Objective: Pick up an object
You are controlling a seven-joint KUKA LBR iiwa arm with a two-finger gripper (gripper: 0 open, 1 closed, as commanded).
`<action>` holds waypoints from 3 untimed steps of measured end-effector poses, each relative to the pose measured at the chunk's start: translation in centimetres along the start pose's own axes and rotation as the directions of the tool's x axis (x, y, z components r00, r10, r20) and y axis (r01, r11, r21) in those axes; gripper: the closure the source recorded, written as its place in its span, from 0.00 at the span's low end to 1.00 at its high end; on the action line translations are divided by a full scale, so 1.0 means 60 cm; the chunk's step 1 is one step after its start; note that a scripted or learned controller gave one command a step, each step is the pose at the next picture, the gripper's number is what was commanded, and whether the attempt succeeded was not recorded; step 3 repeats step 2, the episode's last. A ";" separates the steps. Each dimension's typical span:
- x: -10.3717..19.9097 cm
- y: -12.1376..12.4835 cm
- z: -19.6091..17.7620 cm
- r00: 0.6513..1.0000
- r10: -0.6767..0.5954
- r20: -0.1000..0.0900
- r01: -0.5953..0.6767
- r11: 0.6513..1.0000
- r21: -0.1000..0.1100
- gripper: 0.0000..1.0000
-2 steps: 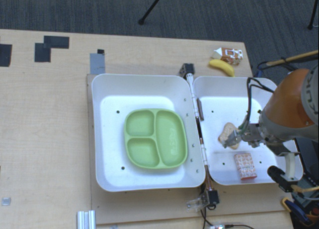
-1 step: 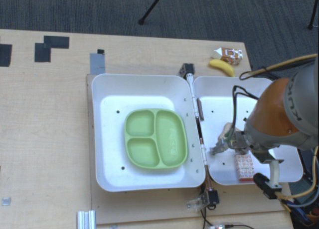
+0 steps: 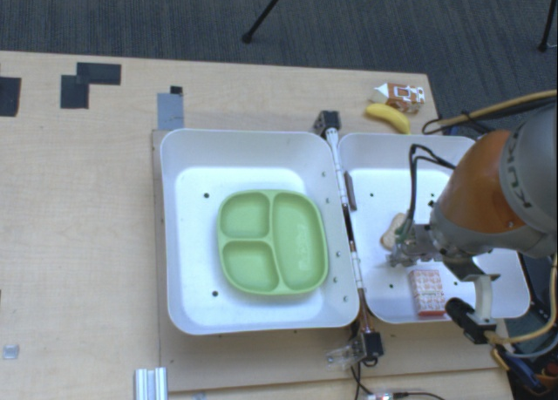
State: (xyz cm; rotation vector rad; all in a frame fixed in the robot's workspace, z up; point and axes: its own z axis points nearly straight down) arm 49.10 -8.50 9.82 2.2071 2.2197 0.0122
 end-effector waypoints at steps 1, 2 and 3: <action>0.000 0.000 0.000 1.000 0.000 0.000 0.000 1.000 0.000 0.00; 0.001 0.003 -0.017 1.000 -0.004 0.000 0.004 1.000 -0.004 1.00; 0.001 0.003 -0.017 1.000 -0.004 0.000 0.004 1.000 -0.004 1.00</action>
